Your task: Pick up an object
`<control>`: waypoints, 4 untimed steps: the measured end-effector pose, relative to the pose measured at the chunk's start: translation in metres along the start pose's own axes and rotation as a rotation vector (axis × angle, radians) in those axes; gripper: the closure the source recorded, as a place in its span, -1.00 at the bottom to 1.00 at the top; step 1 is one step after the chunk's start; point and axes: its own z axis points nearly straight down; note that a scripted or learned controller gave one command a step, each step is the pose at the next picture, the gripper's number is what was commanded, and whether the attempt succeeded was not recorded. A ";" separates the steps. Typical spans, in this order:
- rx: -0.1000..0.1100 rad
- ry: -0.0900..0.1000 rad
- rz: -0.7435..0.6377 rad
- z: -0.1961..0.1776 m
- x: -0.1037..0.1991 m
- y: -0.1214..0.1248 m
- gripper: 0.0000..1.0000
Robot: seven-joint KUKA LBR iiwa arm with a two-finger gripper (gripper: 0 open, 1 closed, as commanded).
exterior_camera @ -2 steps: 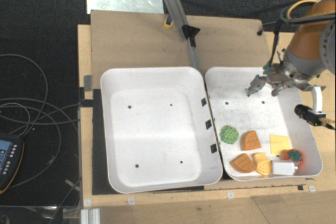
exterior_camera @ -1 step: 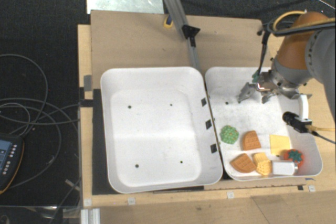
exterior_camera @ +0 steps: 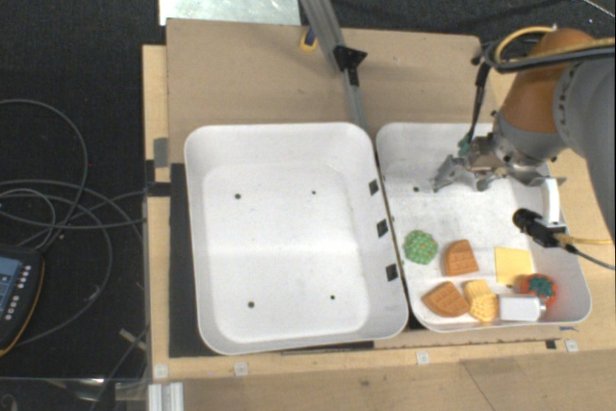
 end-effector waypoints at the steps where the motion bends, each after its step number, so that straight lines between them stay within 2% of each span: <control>1: -0.004 0.000 -0.002 -0.012 0.000 0.001 1.00; 3: -0.008 -0.001 -0.001 -0.122 -0.009 0.011 1.00; 4: -0.002 0.002 -0.005 -0.124 0.040 0.015 1.00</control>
